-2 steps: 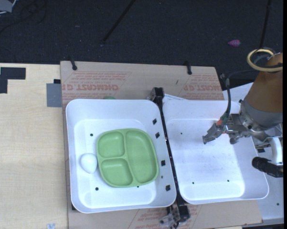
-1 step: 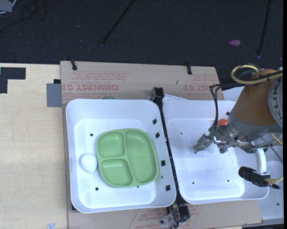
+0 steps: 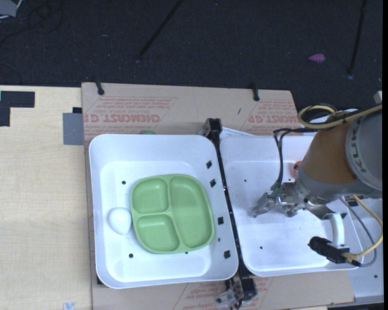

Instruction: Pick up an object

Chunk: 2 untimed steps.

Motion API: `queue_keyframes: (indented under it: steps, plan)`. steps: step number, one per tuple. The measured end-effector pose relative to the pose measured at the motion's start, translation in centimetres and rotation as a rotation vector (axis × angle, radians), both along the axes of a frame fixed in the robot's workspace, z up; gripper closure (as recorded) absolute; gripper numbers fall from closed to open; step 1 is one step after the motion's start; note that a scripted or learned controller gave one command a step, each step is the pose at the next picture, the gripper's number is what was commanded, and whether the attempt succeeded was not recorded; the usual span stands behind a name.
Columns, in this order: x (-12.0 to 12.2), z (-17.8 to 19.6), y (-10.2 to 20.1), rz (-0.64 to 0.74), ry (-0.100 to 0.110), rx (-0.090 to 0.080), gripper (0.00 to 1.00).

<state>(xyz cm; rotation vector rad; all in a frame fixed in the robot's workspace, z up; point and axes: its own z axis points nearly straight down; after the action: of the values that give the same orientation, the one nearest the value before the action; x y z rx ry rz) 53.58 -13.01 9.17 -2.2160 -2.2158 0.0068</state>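
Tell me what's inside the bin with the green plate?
The left bin holds the green plate with three sections, nothing in them, and a small white ball touching its left edge. The bin floor beneath the plate is covered, so anything under it can't be seen.

From my station I see the pale wooden bench top (image 3: 32, 199) running off to the left, with a flat brown sheet of printed cardboard (image 3: 181, 112) laid on it. Two shallow white plastic bins rest side by side on that cardboard, touching along a black clipped seam: the left bin (image 3: 103, 154) and the right bin (image 3: 258, 154). Dark rectangular patches (image 3: 10, 105) and a grey square patch (image 3: 71, 128) mark the wood beside the cardboard's far left corner.
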Motion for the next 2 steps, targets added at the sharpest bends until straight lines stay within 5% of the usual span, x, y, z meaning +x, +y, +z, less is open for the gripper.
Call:
queue_keyframes:
  steps: [1, 2]
  plan:
    - [0.1, 1.3, -0.2, -0.005, -0.003, -0.001, 1.0]
    - [0.3, 7.6, -0.1, 0.001, -0.01, -0.003, 1.0]
